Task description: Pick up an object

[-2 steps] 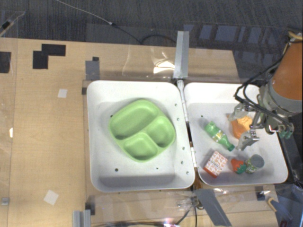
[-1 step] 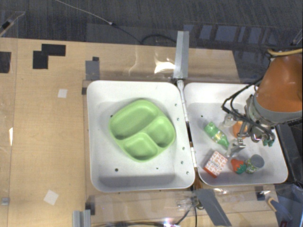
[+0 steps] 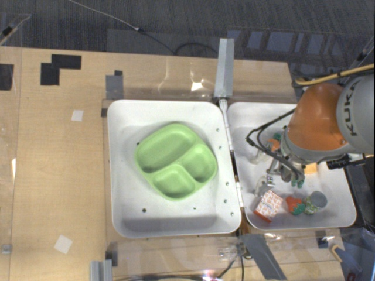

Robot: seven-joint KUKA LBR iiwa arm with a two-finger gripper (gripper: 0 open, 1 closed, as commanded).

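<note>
Camera view: arm is hanging over the right bin (image 3: 345, 212), its gripper (image 3: 280, 174) above the red-and-white box (image 3: 268, 205); finger state I cannot tell. Toys (image 3: 302, 205) are crowding nearby, so a grab risks nudging them or slipping off.

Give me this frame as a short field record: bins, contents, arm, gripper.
left bin: holds a green tray with three compartments, lying at an angle
right bin: small items near the front edge
items: red-and-white box, red-and-green piece, grey round piece
arm: reaches in from the right, over the right bin
gripper: low in the right bin, just above the box; finger state unclear
held: nothing visibly between the fingers
</note>
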